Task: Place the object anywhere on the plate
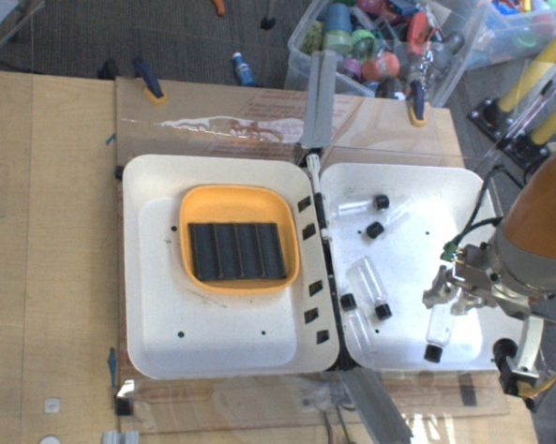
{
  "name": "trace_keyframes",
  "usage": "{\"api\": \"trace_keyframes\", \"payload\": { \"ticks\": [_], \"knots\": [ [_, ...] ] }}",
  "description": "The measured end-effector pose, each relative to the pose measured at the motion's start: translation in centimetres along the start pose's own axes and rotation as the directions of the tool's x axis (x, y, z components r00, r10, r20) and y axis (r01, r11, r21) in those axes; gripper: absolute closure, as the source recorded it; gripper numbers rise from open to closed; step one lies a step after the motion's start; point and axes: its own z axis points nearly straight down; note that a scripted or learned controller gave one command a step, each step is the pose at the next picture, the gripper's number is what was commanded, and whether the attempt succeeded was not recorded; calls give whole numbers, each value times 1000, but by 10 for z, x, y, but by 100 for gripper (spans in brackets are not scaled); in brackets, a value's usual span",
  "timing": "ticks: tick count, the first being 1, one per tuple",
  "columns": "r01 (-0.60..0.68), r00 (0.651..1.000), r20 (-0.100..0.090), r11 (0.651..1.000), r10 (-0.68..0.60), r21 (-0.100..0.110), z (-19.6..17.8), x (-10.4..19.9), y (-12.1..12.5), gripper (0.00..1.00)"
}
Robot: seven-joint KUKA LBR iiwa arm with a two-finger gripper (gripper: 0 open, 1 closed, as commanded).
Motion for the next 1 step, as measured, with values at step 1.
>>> {"api": "trace_keyframes", "payload": {
  "ticks": [1],
  "knots": [
    [89,996,-1,996,-89,-1,0,10,57,100]
  ]
}}
